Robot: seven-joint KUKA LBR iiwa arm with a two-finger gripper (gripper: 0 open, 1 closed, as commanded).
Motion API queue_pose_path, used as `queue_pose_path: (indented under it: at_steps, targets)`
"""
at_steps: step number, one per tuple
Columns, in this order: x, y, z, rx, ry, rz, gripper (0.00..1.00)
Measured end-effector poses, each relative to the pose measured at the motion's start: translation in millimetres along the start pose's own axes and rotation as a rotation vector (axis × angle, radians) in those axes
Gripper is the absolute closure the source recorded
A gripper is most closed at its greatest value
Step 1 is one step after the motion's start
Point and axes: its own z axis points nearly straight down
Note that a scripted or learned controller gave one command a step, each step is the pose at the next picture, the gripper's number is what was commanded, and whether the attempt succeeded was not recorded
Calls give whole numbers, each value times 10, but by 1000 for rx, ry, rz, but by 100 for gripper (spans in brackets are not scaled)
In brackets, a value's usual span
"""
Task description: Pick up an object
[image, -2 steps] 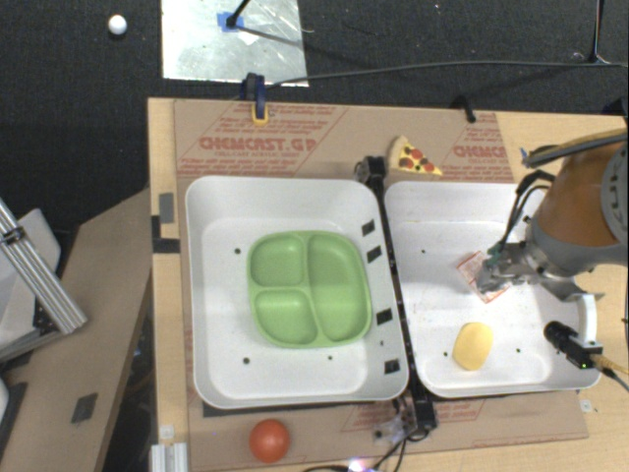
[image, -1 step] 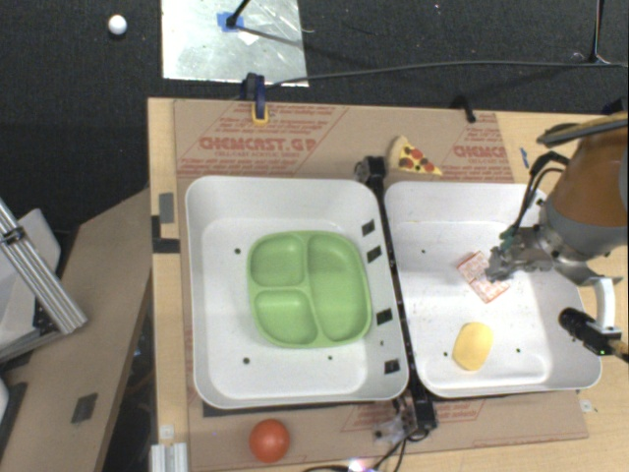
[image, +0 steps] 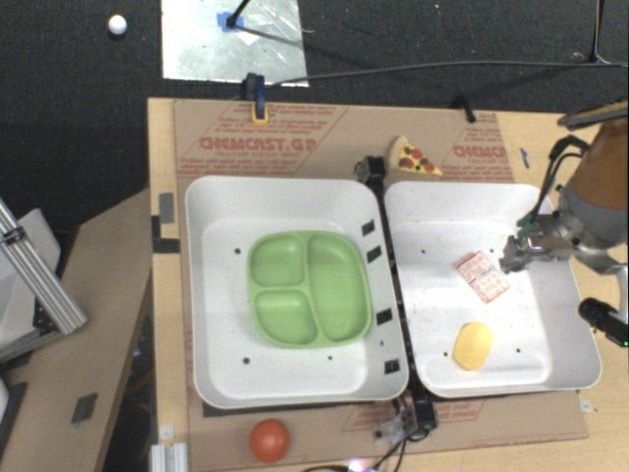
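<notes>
Starting on the left, the left bin point(image: 211, 214) had a green divided tray point(image: 308, 288) sitting pretty much in its middle, with a red ball point(image: 269, 440) out on the bench below that bin and a pizza-slice toy point(image: 415, 156) up above where the two bins meet. Over in the right bin point(image: 565, 362) a pink-and-white packet point(image: 482, 275) lay near the centre with a yellow lemon-looking thing point(image: 472, 346) below it. The gripper point(image: 518, 251) sat just right of the packet, low over the bin floor, and honestly I couldn't tell whether it was spread or closed.
</notes>
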Motion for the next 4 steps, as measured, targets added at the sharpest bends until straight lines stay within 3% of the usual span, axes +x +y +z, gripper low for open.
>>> queue_pose_path:
  at_steps: [1,2,4]
  targets:
    - [49,95,-592,-3,-1,-2,100]
    - [48,107,-770,1,0,-1,100]
    - [1037,140,-614,3,2,-4,100]
